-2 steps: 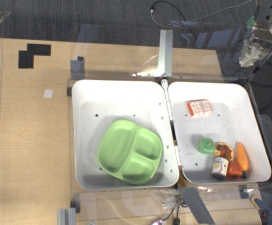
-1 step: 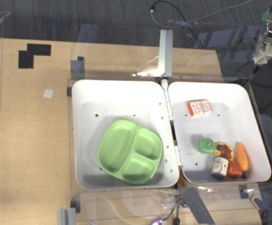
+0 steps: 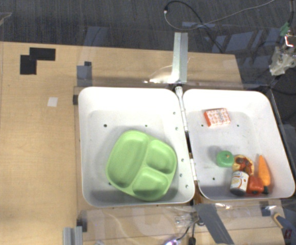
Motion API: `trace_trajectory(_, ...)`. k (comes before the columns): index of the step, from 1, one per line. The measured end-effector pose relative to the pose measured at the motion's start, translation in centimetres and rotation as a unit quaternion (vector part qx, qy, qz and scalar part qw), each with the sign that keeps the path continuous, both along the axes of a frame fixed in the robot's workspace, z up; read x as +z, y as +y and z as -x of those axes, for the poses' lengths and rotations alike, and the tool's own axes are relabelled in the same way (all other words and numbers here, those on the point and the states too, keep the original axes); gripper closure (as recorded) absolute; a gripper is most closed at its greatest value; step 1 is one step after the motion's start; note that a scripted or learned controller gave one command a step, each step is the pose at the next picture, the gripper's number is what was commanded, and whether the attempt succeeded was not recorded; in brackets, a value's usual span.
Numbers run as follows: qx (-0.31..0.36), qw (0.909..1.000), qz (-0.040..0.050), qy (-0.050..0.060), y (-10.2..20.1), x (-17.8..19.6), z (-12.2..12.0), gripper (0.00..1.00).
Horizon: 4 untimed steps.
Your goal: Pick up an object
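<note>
A light-green plastic divided plate with three compartments (image 3: 142,165) lies tilted in the left shallow white bin (image 3: 92,111). In the right white bin (image 3: 255,103), a small red-and-white patterned packet (image 3: 217,117) sits toward the far side; its print is too small to read. Near the front right corner cluster a green round lid-like piece (image 3: 224,158), a small brown bottle with a pale label (image 3: 239,182), illegible, and an orange carrot-shaped toy (image 3: 264,170). The end effector (image 3: 287,55) hangs at the far right, beyond the bench (image 3: 30,147); its state cannot be told.
</note>
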<state>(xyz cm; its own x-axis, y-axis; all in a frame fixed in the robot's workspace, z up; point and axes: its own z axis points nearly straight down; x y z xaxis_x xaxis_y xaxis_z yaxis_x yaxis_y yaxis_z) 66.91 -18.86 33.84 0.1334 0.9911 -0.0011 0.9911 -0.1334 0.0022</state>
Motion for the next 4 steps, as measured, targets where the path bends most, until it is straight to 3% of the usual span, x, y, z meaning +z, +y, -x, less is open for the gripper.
trace_trajectory(1, -0.04, 0.9992, -0.0003, -0.001, 0.8, 2.5, 0.0, 1.0)
trace_trajectory(2, -0.079, 0.9969, -0.0003, 0.0, -0.7, 4.5, 0.0, 1.0)
trace_trajectory(4, -0.152, 0.9884, -0.0006, 0.0, -0.6, 6.8, 0.0, 1.0)
